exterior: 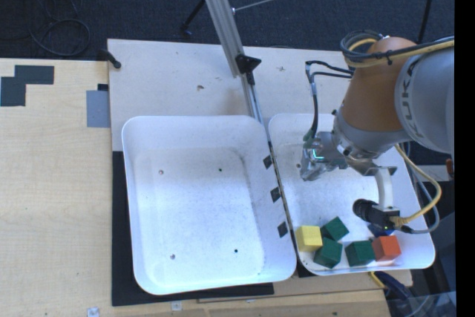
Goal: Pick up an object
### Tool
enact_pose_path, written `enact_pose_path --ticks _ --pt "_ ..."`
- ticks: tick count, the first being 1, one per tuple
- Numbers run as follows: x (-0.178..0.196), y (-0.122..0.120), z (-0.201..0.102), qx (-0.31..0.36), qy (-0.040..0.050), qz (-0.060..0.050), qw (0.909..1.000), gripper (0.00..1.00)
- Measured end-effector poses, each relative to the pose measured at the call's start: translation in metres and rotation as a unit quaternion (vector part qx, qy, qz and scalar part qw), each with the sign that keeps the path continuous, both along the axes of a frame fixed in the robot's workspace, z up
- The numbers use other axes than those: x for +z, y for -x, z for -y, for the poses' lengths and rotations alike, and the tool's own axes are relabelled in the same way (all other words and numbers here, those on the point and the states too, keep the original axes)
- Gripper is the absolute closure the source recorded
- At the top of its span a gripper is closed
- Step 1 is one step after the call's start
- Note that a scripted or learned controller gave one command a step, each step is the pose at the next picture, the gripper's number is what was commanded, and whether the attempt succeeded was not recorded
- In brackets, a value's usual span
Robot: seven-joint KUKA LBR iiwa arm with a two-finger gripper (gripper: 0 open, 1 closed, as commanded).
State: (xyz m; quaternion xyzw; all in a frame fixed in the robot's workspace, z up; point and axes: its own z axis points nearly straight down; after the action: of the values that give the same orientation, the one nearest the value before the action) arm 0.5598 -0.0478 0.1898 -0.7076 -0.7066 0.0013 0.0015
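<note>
Two white bins sit side by side on a pale bench. Blocks cluster at the right bin's (415, 252) near edge: a yellow block (309, 237), green blocks (335, 228), an orange block (387, 247). Poised above and apart, the gripper (315, 167) carries nothing; its grip cannot be read. Reaching toward the cluster appears next.

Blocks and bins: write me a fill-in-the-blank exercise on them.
1. All the blocks lie in the ___ bin.
2. The yellow block sits nearest the ___ bin.
3. There are ___ green blocks.
4. The block farthest right is ___.

Missing words: right; left; three; orange
</note>
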Motion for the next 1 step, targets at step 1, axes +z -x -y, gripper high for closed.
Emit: enact_pose_path --ticks 1 --pt "0.1076 -0.026 0.0506 -0.001 0.0017 0.005 1.0 0.0"
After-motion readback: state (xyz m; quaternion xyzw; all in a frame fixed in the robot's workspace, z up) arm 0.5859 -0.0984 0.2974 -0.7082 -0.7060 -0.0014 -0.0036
